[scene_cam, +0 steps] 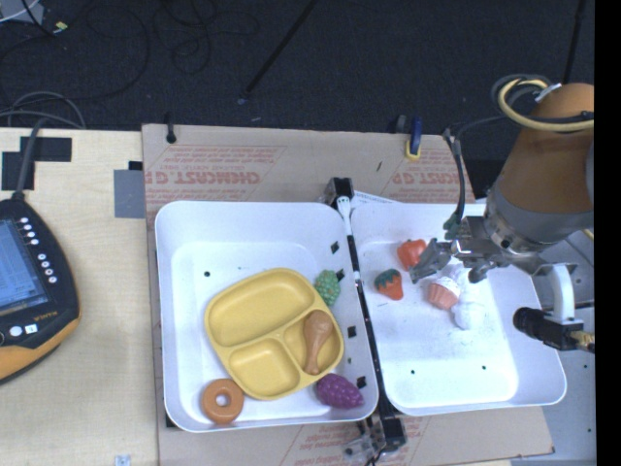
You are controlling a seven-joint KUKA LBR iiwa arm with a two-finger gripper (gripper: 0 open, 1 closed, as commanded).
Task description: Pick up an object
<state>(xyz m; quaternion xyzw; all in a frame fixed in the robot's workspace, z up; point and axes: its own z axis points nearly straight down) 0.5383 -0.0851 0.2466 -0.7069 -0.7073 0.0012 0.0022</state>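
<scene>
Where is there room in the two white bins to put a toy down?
Most room: the near half of the right bin, below the white toy. Some too along the left bin's far side, above the yellow plate. Crowded: beside the gripper, near the strawberry and orange toy.

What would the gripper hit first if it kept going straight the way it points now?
Probably the orange-red toy in the right bin. The gripper reaches in from the right, pointing left, and that toy lies just past its tips. The strawberry sits slightly lower-left. Height above the bin floor is unclear.
</scene>
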